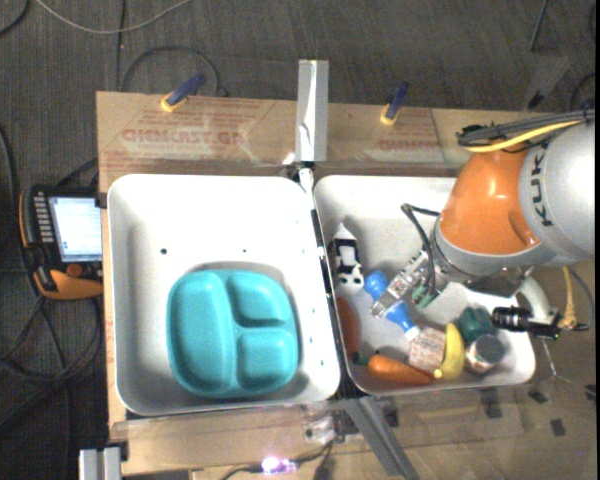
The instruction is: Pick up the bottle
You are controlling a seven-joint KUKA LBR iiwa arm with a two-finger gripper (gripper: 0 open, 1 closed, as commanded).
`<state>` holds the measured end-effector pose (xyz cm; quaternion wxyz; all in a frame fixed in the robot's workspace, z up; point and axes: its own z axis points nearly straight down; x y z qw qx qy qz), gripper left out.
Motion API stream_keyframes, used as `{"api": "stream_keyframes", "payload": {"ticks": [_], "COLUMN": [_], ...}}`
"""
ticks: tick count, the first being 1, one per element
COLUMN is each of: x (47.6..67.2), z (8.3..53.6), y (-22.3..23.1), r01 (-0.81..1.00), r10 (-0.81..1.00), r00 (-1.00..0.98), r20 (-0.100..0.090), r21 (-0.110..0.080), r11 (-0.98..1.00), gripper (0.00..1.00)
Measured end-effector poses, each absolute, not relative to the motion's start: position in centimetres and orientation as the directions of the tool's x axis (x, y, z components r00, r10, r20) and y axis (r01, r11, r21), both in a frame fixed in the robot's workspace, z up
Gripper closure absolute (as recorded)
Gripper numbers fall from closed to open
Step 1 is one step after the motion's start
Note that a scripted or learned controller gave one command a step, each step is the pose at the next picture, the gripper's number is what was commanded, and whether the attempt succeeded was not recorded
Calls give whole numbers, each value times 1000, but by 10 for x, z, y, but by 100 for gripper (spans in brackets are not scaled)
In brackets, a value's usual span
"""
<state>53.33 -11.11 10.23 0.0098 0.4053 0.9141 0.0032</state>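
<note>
The bottle (388,301) is small and clear, with a blue cap and a blue label. It lies on its side in the right bin (380,208), left of centre, with the cap pointing up-left. My gripper (414,282) hangs just to the right of the bottle's upper end, below the orange band of the wrist (490,218). It is very close to the bottle or touching it, and I cannot tell which. The arm hides the bin floor behind it.
Near the bottle lie a black-and-white toy (345,258), a carrot (400,371), a banana (452,352), a teal object (475,322), a grey can (486,354) and a small packet (426,345). A teal divided plate (235,333) sits in the left bin (140,218).
</note>
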Motion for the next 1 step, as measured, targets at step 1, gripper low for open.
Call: {"api": "stream_keyframes", "payload": {"ticks": [1], "x": [563], "z": [240], "y": [-59], "r01": [942], "r10": [942], "r00": [-335], "r20": [-1], "r21": [-2], "r11": [335], "gripper": [100]}}
